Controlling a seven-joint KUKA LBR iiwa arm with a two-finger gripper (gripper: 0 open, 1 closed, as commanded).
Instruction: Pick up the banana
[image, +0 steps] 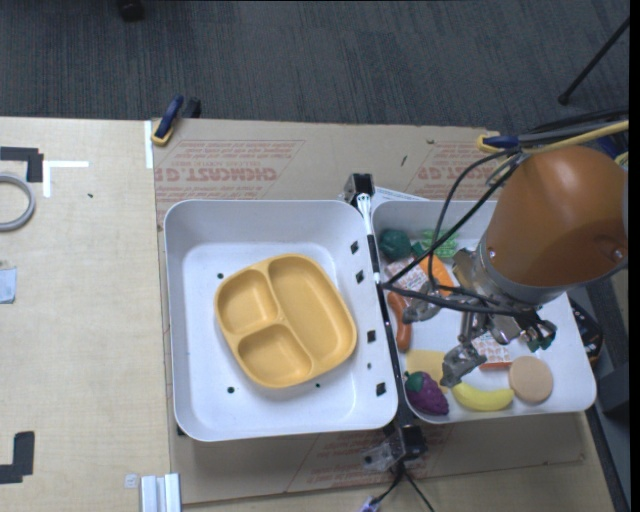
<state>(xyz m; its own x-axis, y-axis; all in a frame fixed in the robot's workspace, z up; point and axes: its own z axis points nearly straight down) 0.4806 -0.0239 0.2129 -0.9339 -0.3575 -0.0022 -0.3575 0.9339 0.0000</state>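
Observation:
The yellow banana (483, 398) lies on its side near the front wall of the right bin (570, 405). It sits between a purple bunch of grapes (428, 393) and a round tan bun-like piece (531, 380). My gripper (458, 366) hangs low over the bin, just above and slightly left of the banana. The arm's orange band (560, 215) and grey wrist cover the bin's middle. I see nothing held in the gripper.
The right bin also holds a green item (395, 243), an orange piece (440, 270), a red sausage (401, 322) and a pale yellow piece (425, 360). A yellow divided plate (287, 320) lies in the left bin (190, 300). Black cables (430, 295) cross the right bin.

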